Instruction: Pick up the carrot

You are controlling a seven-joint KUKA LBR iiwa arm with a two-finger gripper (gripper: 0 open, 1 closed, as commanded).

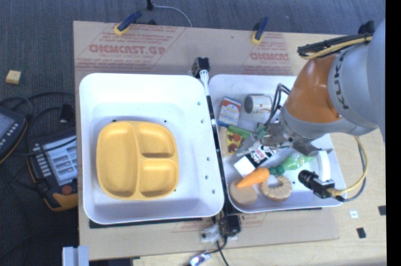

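Camera view: carrot (pixel 253 178) nr bin's (pixel 276 205) front edge

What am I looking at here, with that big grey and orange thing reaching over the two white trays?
The grey and orange thing is a robot arm, moved by a program. The picture comes from a single camera fixed above the bench, looking down at a slant, and the arm reaches in from the right. Its gripper hangs over the right bin; I cannot tell how it is set, and nothing shows that it holds anything. The left bin holds a yellow divided plate. The right bin is crowded with small toy foods and packets, among them the carrot, orange, lying near the front beside two round bread-like pieces. The carrot is what the arm is meant to pick up; it is not yet lifted.
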